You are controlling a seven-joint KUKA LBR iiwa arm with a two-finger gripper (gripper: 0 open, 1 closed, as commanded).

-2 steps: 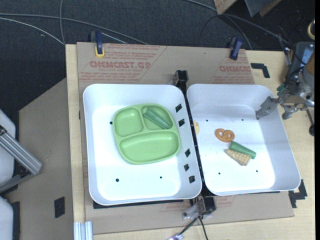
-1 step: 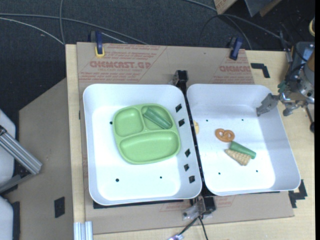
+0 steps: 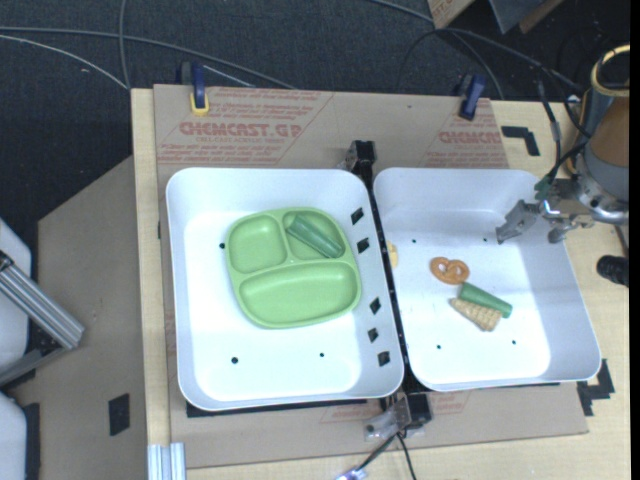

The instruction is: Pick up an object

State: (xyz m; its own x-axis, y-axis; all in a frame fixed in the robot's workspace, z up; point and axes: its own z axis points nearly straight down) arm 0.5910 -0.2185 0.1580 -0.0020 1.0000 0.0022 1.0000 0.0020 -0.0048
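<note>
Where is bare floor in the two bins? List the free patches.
Left bin: a strip below the green plate. Right bin: the floor below the corn and beside the gripper. Crowded around pretzel, pickle and corn.

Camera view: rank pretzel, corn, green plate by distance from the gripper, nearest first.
From the gripper, at the right bin's upper right:
1. Pretzel, middle of the right bin.
2. Corn, right bin, just below the pretzel.
3. Green plate, left bin.
</note>
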